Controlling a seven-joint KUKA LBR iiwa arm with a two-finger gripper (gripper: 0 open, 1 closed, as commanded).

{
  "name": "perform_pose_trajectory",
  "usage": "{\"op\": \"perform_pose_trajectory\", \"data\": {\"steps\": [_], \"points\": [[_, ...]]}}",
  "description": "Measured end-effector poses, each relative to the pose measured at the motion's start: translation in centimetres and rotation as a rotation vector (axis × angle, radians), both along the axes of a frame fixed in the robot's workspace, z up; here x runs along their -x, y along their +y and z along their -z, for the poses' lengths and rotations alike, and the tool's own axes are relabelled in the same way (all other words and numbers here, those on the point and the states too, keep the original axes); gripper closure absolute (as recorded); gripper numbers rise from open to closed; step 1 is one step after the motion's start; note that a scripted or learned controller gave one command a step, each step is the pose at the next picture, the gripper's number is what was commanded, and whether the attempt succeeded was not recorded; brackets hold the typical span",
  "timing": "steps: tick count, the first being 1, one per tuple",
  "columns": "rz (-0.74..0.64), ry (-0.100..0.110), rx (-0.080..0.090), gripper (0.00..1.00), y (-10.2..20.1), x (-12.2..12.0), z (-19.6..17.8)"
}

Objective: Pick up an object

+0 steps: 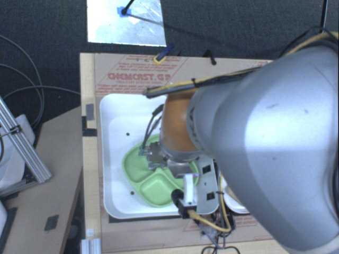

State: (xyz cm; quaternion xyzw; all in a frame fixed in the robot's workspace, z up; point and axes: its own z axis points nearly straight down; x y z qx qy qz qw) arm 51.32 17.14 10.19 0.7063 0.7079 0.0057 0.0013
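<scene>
At the far left, beyond the bench's left edge, an aluminium frame point(24, 147) slanted across a lower tan surface point(50, 157), and dark cables point(21, 97) looped over the dark floor. Above the bench's far edge a shiny square sheet point(124, 15) lay on the floor.

The bench point(137, 70) showed as a brown board with red printing along its far edge. The left white bin point(114, 142) sat on it, its far-left corner near the board's far-left corner. In that bin lay a green tray point(151, 181), a light green shallow dish with divided wells. Its long axis ran at a slant, from the bin's middle left down toward the bin's near-right corner, where a squarish well pointed. It rested flat on the bin floor, in the right half.

The arm point(265, 152) came in from the right, its big grey body covering the bench's right side, and bent steeply down over the left bin. The orange band point(177, 123) stood just above the wrist, directly over the tray. The gripper point(153, 160) hung at the tray's upper part, wrist pointing down; whether its fingers were apart or together could not be told, hidden by the wrist hardware and cables.
</scene>
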Motion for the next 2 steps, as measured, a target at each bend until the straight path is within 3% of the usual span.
{"op": "perform_pose_trajectory", "data": {"steps": [1, 2], "points": [[-0.006, 0.008, -0.005, 1.0, -0.3, -6.5, 1.5], [-0.004, -0.006, 0.009, 1.0, 6.3, -1.7, 1.4]]}}
